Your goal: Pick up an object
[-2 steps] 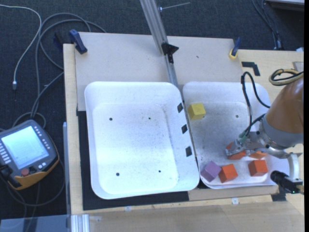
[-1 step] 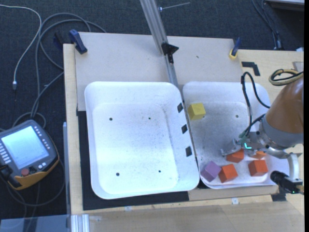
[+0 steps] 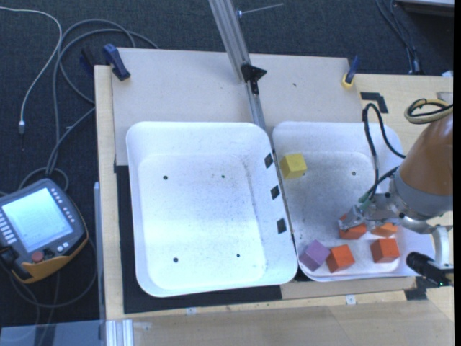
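The right bin [image 3: 324,139] holds several small blocks. A yellow block [image 3: 293,166] lies near its far left corner. A purple block [image 3: 315,254] and an orange block [image 3: 341,257] sit side by side at the near edge, with another orange block [image 3: 385,250] to their right. My gripper [image 3: 358,219] is low in the bin's near right part, directly over a further orange block [image 3: 352,231], which it partly hides. One more orange piece [image 3: 387,229] peeks out beside the wrist.
The left bin [image 3: 202,207] stands beside the right one, bare white with dark specks. A metal pole [image 3: 230,27] slants down to the seam between the bins. Black cables [image 3: 371,132] loop over the right bin's far side. A teach pendant [image 3: 39,225] lies off the bench at left.
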Available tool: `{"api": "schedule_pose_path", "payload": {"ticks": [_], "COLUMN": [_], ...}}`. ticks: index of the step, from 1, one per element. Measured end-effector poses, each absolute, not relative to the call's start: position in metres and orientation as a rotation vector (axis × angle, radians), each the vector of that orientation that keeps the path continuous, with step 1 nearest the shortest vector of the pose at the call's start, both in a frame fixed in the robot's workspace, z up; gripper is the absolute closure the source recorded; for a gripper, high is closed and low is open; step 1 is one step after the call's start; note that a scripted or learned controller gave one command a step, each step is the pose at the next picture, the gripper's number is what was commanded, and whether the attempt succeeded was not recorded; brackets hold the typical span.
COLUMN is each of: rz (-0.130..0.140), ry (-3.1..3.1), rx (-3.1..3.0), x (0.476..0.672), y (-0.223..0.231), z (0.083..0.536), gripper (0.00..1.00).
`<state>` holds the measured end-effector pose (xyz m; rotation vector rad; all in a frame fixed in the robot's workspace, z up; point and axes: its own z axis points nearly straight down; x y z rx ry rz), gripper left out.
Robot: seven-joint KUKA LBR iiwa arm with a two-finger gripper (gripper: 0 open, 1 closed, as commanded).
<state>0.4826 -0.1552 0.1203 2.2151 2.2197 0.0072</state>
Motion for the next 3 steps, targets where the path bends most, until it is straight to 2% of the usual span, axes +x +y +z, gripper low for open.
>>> {"api": "schedule_pose_path", "payload": {"ticks": [1, 2, 3], "rz": [0.003, 0.016, -0.002], "ry": [2.234, 2.227, 2.233], "rx": [2.216, 2.204, 2.22], "x": [0.481, 0.565, 0.534], "y": [-0.085, -0.032, 0.016], "z": [0.126, 0.204, 0.199], "gripper": [1.0, 1.0, 1.0]}}
